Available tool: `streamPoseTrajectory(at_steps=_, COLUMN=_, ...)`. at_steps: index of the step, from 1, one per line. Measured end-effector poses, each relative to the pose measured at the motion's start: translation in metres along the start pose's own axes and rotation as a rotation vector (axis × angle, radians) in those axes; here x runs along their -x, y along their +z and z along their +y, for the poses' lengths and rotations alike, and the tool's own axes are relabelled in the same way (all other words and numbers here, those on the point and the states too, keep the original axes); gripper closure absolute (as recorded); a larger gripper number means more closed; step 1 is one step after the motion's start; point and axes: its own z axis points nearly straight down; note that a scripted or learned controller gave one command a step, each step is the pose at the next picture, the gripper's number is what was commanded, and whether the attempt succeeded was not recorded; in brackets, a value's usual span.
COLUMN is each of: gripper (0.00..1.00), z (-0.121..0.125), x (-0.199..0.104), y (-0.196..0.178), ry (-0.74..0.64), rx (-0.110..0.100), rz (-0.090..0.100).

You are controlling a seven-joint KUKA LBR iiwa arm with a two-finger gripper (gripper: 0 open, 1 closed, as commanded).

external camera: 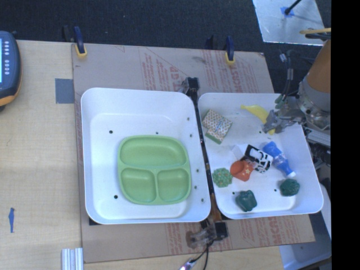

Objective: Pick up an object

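The grey metal claw [274, 122] hovers beside the yellow banana-shaped toy [256, 112] in the right white bin [225, 103]; I cannot tell its state. Nothing looks lifted yet, so the whole pick remains.

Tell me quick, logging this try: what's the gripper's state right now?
Gripper: low in the right bin, beside the yellow object; open or shut cannot be told.
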Motion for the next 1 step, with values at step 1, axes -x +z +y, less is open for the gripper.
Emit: streamPoseTrajectory(at_steps=1, gripper=1.0, z=-0.0095, x=-0.0741, y=-0.0268, ry=-0.005, rx=-0.006, rz=0.003)
